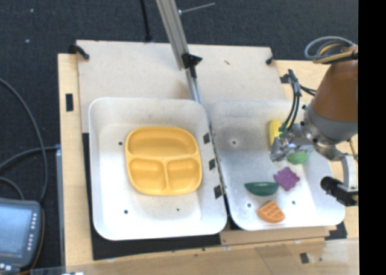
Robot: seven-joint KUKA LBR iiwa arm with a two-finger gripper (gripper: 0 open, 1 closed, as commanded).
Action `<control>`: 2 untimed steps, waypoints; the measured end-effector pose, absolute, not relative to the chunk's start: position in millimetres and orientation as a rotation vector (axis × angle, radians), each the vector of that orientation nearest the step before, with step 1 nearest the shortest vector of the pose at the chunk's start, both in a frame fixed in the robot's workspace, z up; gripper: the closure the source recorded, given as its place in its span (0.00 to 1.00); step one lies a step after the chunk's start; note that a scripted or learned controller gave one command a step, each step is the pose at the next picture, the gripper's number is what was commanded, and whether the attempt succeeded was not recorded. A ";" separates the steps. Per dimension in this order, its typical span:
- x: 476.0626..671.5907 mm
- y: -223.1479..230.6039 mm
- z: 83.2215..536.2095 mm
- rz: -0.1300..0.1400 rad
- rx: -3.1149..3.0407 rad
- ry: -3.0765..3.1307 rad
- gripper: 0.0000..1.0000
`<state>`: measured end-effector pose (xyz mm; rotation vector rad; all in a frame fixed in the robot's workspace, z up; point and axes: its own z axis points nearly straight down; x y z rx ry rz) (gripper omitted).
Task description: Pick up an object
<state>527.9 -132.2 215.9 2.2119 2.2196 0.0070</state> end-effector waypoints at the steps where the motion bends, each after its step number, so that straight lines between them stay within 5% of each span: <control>1: 526.4 -137.4 279.3 0.007 2.212 2.219 1.00; 2: 527.5 -138.6 299.0 0.003 2.214 2.224 1.00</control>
